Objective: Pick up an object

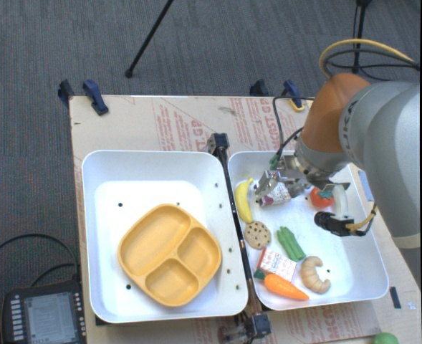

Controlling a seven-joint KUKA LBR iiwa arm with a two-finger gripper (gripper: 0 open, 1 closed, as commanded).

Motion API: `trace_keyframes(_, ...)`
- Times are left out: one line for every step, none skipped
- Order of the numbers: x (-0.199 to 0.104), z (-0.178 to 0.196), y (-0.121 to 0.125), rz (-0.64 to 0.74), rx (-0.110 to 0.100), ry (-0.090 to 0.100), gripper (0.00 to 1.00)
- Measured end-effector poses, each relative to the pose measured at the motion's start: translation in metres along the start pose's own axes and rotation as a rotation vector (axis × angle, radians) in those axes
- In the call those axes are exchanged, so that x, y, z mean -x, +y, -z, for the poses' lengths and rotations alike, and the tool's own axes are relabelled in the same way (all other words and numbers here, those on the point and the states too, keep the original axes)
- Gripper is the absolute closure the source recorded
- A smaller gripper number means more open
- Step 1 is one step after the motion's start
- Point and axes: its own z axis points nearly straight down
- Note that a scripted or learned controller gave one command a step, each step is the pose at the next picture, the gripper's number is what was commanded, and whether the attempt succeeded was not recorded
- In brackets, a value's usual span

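Grey carpet surrounds the tabletop, which carries two white bins. Left bin: one yellow divided plate. Right bin: banana, cookie, green bean pod, red-and-white carton, carrot, croissant, tomato. Gripper sits low at the right bin's upper left, just beside the banana; whether it is wide or narrow cannot be told.

A divided plate lies in the left bin; toy foods fill the right bin.
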Motion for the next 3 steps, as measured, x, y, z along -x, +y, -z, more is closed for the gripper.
trace_keyframes(-0.082, 0.090, -0.068, -0.004, 0.002, 0.001, 1.00)
trace_keyframes(-0.004, 0.080, -0.089, -0.009, 0.000, 0.000, 1.00)
trace_keyframes(-0.054, 0.101, -0.069, -0.005, 0.002, 0.001, 1.00)
